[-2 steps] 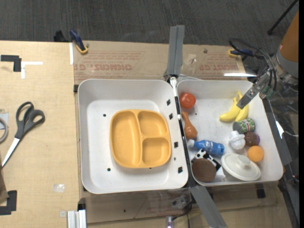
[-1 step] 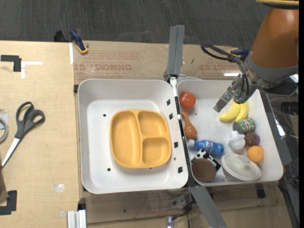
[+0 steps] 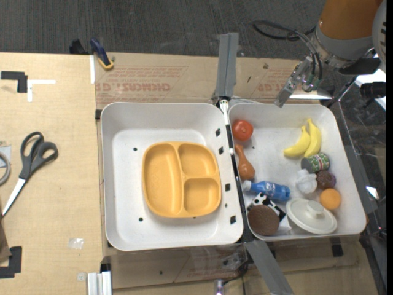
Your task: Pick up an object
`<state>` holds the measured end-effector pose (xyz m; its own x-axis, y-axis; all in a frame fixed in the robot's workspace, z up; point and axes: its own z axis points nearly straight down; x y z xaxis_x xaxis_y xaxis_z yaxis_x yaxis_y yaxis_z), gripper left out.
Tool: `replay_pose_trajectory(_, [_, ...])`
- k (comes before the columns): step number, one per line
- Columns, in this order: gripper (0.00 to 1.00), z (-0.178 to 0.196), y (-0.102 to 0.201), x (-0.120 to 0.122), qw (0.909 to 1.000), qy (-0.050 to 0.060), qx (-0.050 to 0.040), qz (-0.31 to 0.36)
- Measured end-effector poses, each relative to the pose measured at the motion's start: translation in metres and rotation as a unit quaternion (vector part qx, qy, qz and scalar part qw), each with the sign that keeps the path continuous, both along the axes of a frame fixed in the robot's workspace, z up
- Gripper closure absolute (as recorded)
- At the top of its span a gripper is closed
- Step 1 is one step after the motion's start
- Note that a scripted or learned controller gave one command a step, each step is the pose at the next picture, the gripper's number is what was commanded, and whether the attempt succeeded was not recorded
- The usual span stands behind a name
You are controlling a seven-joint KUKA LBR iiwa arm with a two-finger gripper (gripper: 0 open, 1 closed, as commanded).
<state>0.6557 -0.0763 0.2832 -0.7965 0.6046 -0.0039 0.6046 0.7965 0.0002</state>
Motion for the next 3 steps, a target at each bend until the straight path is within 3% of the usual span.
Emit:
replay_pose_trajectory(1, [1.0,-0.189,-0.081,-0.026,0.9999,-0.001,-0.0001,-0.016])
replay_pose_trajectory(2, [1.0,-0.056,0.01,-0.015,1.0,-0.001,0.0008,-0.006])
replay_pose_trajectory(3, [1.0,0.007,-0.003,-0.033,0.9994,0.0,-0.0001,0.034])
